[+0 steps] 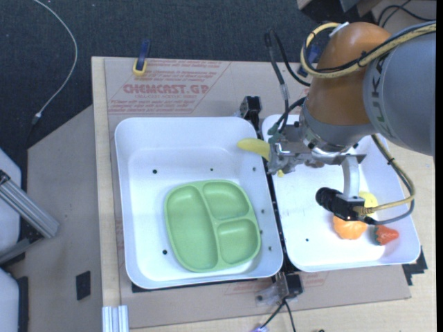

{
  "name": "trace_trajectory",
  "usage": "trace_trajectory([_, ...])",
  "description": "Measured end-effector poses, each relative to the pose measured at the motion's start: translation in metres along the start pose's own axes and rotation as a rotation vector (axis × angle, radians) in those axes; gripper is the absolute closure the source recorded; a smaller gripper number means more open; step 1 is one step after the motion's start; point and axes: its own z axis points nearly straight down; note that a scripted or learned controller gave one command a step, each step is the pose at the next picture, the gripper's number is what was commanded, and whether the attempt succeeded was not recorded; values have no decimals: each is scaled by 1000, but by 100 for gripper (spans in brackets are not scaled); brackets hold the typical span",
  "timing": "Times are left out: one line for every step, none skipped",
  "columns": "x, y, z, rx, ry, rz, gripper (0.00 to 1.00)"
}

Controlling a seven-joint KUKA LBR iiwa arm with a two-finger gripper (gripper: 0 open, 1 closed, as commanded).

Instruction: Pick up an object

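Claw [279,164] hangs right by yellow bit [252,146] near bin wall [270,196], can't tell if clenched, so bit may slip & drop.

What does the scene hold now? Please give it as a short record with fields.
left bin: holds a green divided plate
right bin: holds an orange item and a red item, near its right side
gripper: at the wall between the two bins
yellow item: beside the gripper, at the left bin's right edge; whether it is held, cannot tell
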Motion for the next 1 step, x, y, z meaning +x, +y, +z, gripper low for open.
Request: trace_trajectory([49, 2, 11, 4, -1, 6, 100])
